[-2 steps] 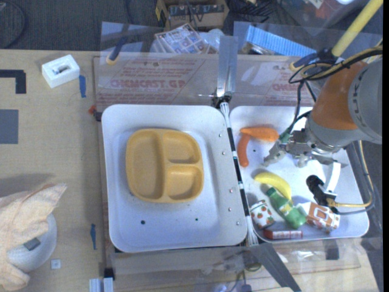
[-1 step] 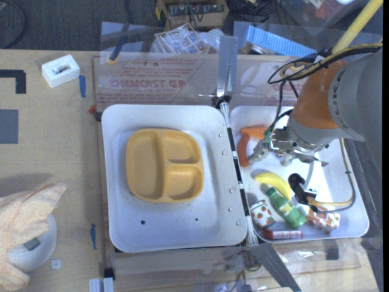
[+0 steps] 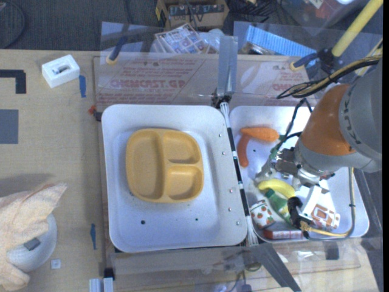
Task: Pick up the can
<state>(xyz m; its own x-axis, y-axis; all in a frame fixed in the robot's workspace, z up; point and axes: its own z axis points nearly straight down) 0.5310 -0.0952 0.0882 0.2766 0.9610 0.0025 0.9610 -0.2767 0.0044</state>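
Two shallow white bins are seen side by side on the table (image 3: 48,157). In the left bin (image 3: 115,224) a yellow divided plate (image 3: 164,164) is laid flat, near the middle. The right bin (image 3: 358,221) is crowded: an orange carrot (image 3: 259,133) is laid near its far wall, with a second orange piece (image 3: 242,151) just beside it along the left wall. A yellow banana (image 3: 276,186) and a green item (image 3: 280,207) are found close together in the middle. A small white can (image 3: 262,214) with red and orange print is seen in the near left corner, just beside a red-ended marker (image 3: 283,234) laid along the front wall. The gripper (image 3: 281,168) is hung over the right bin, above the banana and apart from the can; whether it is spread or closed cannot be told.
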